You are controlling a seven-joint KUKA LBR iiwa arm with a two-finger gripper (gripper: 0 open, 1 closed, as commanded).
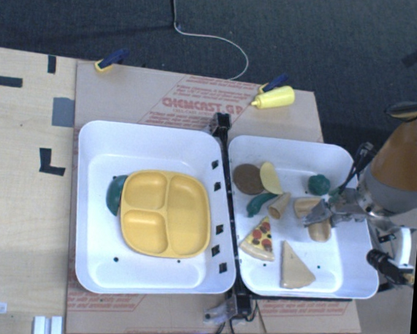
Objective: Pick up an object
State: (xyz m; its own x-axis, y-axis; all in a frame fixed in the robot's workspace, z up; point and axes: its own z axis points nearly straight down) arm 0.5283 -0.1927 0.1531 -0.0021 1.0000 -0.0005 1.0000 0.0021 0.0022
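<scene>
The right bin (341, 157) holds several toy foods: a brown disc (248, 177), a pale yellow piece (270, 177), a teal ball (319, 184), a dark teal piece (258, 203), a tan cone (280, 205), a pizza slice (260, 239) and a beige wedge (295, 269). My gripper (322, 216) is low over the bin's right half, between a tan piece (306, 205) and a tan lump (320, 232), touching or nearly touching both. The arm's orange band (404, 156) rises at the right edge.
The left bin (97, 141) carries a yellow divided plate (166, 213) with a teal object (115, 194) partly under its left rim. A yellow clamp (276, 98) and a blue-yellow clamp (111, 59) sit on the cardboard behind the bins.
</scene>
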